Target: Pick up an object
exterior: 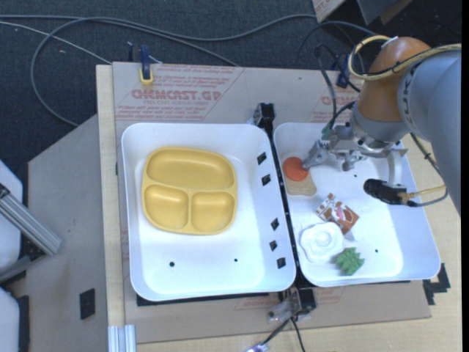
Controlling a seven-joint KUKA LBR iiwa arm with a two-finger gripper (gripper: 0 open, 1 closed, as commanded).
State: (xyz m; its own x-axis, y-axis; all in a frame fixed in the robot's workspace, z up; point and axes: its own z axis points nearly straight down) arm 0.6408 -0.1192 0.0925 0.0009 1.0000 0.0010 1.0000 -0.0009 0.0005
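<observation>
Lying at the left side of the right bin (396, 233), close to the wall it shares with the other bin, the orange disc (296, 169) looks like the likeliest pick, since it is the thing nearest the gripper (331, 155). It rests on or against a tan slab (302, 186), touching it. The gripper hangs just beside the disc, up and to its right in the camera view. How far open the gripper stands cannot be told from this angle, and nothing is seen held in it.

Further down the same bin sit a red and white packet (337, 215), a white lump (321, 242) and a green toy (349, 260), the last two touching or nearly so. The left bin (220, 259) holds a yellow divided plate (190, 191), well apart from all this.

Several things could spoil a grasp from here, in my judgement. The disc is low and rounded, so a closing gripper may ride over it or squeeze it out sideways. Because disc and slab touch, a descent slightly off centre could catch the slab instead, lift both, or push the disc off. The bin wall is near, so an approach from that side risks striking the rim. If the gripper comes down short of the disc it will close on bare bin floor.
</observation>
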